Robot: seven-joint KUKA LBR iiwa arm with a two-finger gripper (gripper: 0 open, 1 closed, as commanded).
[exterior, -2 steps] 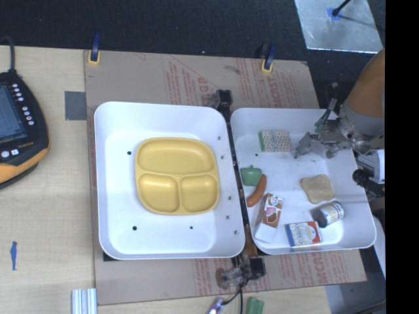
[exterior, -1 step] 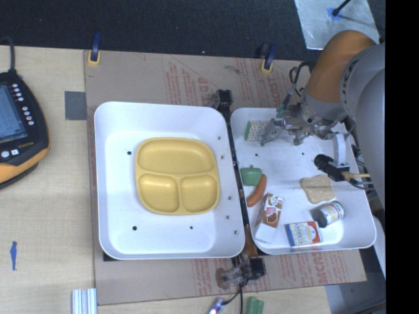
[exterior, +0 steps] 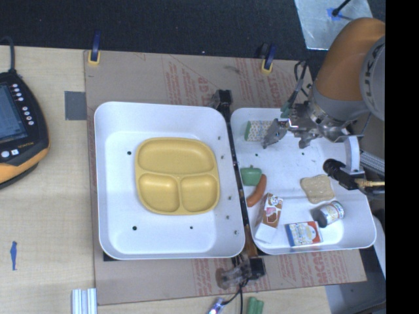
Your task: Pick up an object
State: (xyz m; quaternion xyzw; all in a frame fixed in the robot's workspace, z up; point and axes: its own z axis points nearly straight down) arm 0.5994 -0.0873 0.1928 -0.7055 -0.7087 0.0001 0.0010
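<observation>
Hovering over the far half of the right bin (exterior: pixel 291 169): gripper (exterior: pixel 285 140), on the arm (exterior: pixel 350 51) coming in from the right. Jaws look spread, nothing between them. Left fingertip sits just beside a green-and-white packet (exterior: pixel 254 131) in the bin's far-left corner; can't tell if they touch.

Pickable stuff is all in the right bin:
- packet, far-left corner, closest to the gripper
- green lump (exterior: pixel 251 175) at the left wall, mid-bin
- sausage (exterior: pixel 256 190), orange-red, slanted, touching the lump's near side
- small carton (exterior: pixel 272 210) just right of the sausage's near end, lying on a white card (exterior: pixel 264 233)
- box (exterior: pixel 304 233), white with red and blue print, against the near wall
- can (exterior: pixel 329 212) on its side, just right of and beyond the box
- bread slice (exterior: pixel 317 188) just beyond the can, right side of the bin

Bread, can and box sit well apart from the gripper. The floor under the gripper is bare white.

Left bin (exterior: pixel 118 175) holds a yellow three-section plate (exterior: pixel 177 175), about centred, flat. Both bins sit side by side, touching, on a cardboard sheet (exterior: pixel 163 77) held at its far edge by two clamps (exterior: pixel 95 52). Teach pendant (exterior: pixel 16 133) lies on the bench at far left.
</observation>
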